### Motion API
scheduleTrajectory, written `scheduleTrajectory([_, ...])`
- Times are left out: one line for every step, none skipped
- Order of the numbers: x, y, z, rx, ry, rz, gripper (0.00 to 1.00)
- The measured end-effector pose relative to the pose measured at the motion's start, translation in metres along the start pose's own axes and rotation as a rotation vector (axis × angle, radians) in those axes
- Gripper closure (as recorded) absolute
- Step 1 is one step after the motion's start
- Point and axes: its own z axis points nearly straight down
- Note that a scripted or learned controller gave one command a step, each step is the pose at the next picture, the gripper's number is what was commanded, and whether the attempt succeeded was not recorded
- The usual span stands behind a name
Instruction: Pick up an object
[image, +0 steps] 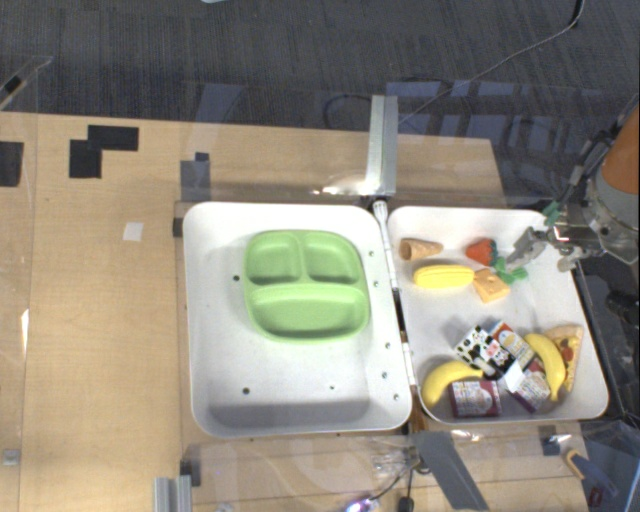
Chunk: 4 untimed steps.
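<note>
Orange cheese wedge (489, 286) sits in the right bin (590, 330), near the far side. It looks light and stiff, so I would pinch its flat sides. The gripper (520, 247) hangs just above, holding nothing. A green plate (304, 283) lies in the left bin (215, 330).

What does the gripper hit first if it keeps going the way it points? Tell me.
Probably the strawberry: the gripper points left and down toward it, with the cheese wedge just below that line. Depth is unclear from above.
</note>
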Motion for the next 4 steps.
scheduleTrajectory([0.041, 0.030, 0.127, -0.009, -0.002, -0.122, 0.00])
scheduleTrajectory([0.046, 0.075, 0.138, 0.029, 0.005, -0.100, 0.00])
scheduleTrajectory([0.047, 0.075, 0.127, 0.029, 0.002, -0.107, 1.00])
scheduleTrajectory([0.047, 0.076, 0.127, 0.029, 0.003, -0.107, 0.00])
